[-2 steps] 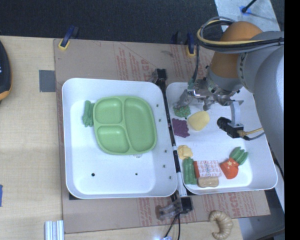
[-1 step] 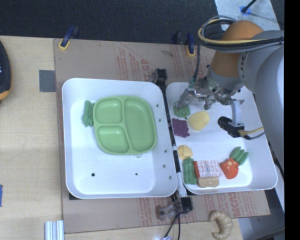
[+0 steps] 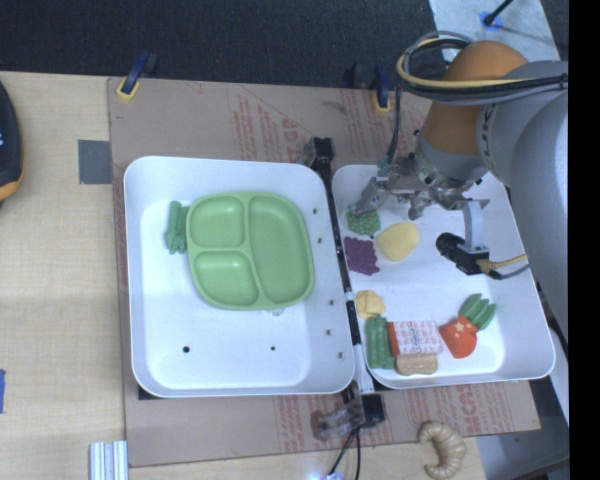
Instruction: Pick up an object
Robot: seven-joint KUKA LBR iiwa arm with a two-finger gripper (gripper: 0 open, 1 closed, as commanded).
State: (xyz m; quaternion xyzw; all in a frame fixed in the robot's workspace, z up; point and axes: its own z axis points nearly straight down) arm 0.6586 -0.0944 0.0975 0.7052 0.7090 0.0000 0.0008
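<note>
Pale yellow, smooth lemon-shaped toy (image 3: 397,240) beside gripper (image 3: 388,200).

- A pale yellow, rounded lemon-like toy (image 3: 397,240) is seen lying flat in the right white bin (image 3: 500,366), in its upper left part.
- A purple bunch-of-grapes toy (image 3: 361,256) is placed just left of it.
- A dark green leafy toy (image 3: 362,221) is set above the grapes.
</note>
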